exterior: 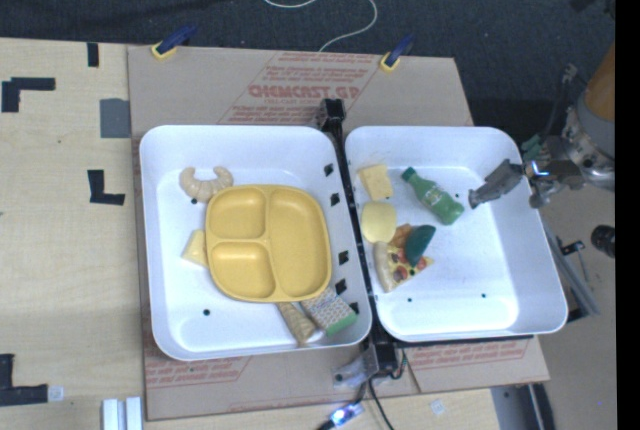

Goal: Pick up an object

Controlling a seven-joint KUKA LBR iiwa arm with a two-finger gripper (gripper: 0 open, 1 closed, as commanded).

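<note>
gripper hovering, grip state unclear | bottle lying just left, nearest target | bin wall crowding approach

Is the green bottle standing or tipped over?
Tipped over. The green bottle lies on its side on the right bin's floor, white cap pointing toward the upper left.

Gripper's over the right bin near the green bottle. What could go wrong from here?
1. The green bottle lies tilted, so it may roll from the gripper.
2. The remaining items are crowded against the right bin's left wall: the pizza slice and yellow round piece touch, risking a double grab.
</note>
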